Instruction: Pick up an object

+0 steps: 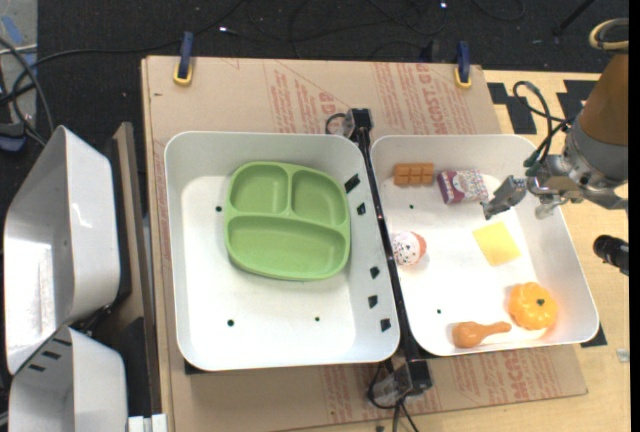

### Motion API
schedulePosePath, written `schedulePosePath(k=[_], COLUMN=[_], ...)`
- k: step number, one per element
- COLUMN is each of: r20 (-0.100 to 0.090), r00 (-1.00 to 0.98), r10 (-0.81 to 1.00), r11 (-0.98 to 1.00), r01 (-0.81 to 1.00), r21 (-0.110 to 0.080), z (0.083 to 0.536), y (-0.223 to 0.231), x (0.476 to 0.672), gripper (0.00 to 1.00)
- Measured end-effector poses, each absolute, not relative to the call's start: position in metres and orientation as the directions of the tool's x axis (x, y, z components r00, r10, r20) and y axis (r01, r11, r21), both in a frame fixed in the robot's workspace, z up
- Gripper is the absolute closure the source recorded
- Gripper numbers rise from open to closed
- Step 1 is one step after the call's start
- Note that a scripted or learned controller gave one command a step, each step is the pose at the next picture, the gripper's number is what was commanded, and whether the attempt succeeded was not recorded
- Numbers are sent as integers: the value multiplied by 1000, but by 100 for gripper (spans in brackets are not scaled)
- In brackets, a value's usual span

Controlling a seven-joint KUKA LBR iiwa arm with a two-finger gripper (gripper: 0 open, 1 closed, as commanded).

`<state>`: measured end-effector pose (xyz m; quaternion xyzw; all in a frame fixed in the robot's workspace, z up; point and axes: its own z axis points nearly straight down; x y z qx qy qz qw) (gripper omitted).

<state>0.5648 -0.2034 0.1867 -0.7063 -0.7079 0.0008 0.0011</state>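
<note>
The end effector (522,192) hangs over the upper right part of the right bin (575,255), reaching in from the right, with one dark finger pointing left and down toward the bin floor and the other a paler piece nearer the wrist; they look spread apart with nothing between them. The nearest candidate is the yellow block (497,244), which lies flat on the bin floor just below and slightly left of the end effector in the view, its square outline turned a little off the bin's walls. The purple packet (462,186) sits just left of the dark fingertip, near the bin's far wall, with a brown wafer (413,175) beside it. Farther off are the small round toy (408,248) by the divider, the orange pumpkin (531,307) and the orange gourd (478,331) near the front wall. The left bin (195,300) holds a green divided plate (288,221), well apart from the arm. A short descent toward the yellow block seems the likeliest move.
</note>
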Motion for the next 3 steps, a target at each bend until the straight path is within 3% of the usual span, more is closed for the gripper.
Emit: schedulePosePath(k=[2,3], r20=[1,-1], r00=[1,1], r10=[1000,1000], r11=[-1,-1], r01=[1000,1000], r21=[-3,2], z=[90,104], y=[-204,-205], x=[564,565], gripper=[0,100])
